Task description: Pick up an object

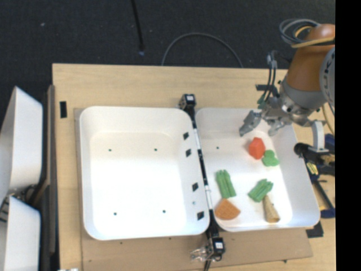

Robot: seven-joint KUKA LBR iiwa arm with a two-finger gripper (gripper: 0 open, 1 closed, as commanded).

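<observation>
My gripper (260,127) hangs over the back of the right bin (225,129), its two grey fingers spread apart with nothing between them. Just below it lies a red-orange piece (256,148), with a small round green piece (270,158) touching its right side. Nearer the front lie a ridged green piece (225,183), a second ridged green piece (260,189), an orange wedge (227,210) and a tan stick (271,209).
The left bin (135,123) lies beside the right one, parted by a rim with black clips (196,171). White boxes (22,145) stand off the bench at far left. Tools with yellow and blue grips (316,160) lie at the bench's right edge.
</observation>
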